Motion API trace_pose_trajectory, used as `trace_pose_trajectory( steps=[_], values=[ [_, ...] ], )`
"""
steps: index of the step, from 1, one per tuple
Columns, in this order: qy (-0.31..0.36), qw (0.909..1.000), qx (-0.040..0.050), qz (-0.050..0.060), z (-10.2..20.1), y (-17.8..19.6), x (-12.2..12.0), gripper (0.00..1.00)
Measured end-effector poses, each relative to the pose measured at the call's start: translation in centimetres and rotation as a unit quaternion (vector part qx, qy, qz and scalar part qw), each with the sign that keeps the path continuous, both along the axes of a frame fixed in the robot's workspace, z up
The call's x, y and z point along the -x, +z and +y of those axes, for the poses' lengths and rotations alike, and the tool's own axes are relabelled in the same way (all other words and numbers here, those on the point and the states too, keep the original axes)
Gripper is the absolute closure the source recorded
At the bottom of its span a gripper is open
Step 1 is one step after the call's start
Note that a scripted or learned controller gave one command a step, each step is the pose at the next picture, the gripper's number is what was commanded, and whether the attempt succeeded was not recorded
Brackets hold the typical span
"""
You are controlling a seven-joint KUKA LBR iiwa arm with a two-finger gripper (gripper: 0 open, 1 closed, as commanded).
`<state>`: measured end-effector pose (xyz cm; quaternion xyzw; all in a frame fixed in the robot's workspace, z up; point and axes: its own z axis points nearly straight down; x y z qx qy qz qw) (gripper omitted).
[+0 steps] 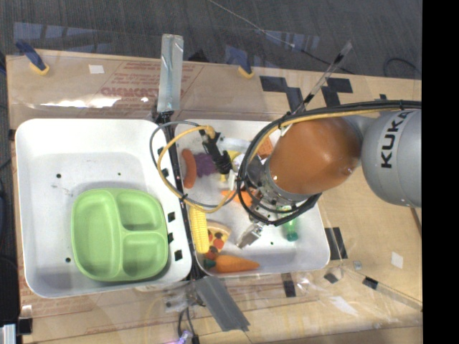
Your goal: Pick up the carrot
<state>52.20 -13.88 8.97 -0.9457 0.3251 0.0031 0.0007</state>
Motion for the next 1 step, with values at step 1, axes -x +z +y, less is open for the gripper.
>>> trace_pose_trajectory(
  steps=[1],
  values=[
    [0.105,0.9945,-0.0003,-0.001,-2.17,0.07,-1.87,0.00]
  ],
)
